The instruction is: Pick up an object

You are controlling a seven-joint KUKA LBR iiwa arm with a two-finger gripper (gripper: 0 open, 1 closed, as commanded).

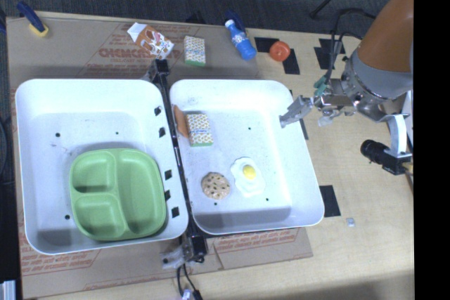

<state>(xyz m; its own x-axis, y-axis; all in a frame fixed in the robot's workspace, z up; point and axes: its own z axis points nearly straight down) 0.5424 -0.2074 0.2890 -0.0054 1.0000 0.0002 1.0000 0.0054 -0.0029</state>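
Right bin (281, 91) top half open – cookie (215, 185), egg (247, 175) crowd btm.

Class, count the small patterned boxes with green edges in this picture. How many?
2. One patterned box lies in the right bin, upper left area; the other sits on the bench above the bins.

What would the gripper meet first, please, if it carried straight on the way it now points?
Probably the right bin's far-right rim, then its bare floor; the gripper points left over that edge. Height is unclear.

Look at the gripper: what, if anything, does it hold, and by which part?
Nothing is held: the gripper hangs at the right bin's edge, with no object between its fingers.
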